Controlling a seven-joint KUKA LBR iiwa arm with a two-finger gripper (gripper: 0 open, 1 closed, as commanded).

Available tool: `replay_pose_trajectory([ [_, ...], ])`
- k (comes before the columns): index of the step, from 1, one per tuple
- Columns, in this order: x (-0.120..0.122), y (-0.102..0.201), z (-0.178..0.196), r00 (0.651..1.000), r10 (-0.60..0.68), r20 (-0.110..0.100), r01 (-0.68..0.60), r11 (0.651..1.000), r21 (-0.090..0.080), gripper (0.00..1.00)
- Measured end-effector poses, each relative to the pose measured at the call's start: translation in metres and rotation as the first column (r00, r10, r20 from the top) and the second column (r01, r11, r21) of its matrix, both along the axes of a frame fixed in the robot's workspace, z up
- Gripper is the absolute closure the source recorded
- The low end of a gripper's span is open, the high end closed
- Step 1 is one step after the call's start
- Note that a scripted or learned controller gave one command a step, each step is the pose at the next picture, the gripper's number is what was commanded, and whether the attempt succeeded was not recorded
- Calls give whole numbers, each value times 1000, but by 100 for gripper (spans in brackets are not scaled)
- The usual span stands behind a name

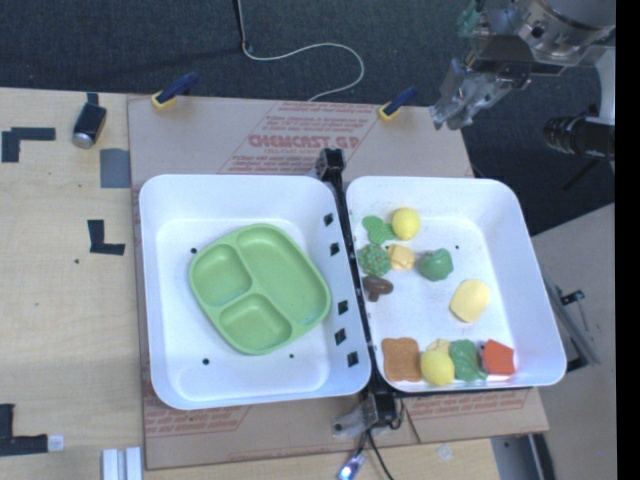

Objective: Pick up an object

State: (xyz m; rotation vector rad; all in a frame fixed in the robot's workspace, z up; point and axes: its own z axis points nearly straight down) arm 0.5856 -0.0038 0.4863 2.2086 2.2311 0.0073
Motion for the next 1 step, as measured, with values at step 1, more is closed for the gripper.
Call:
replay_pose_trajectory([
  [1, -62, 36, -99, 1000, -6, -20, 6, 1000, -2, 100],
])
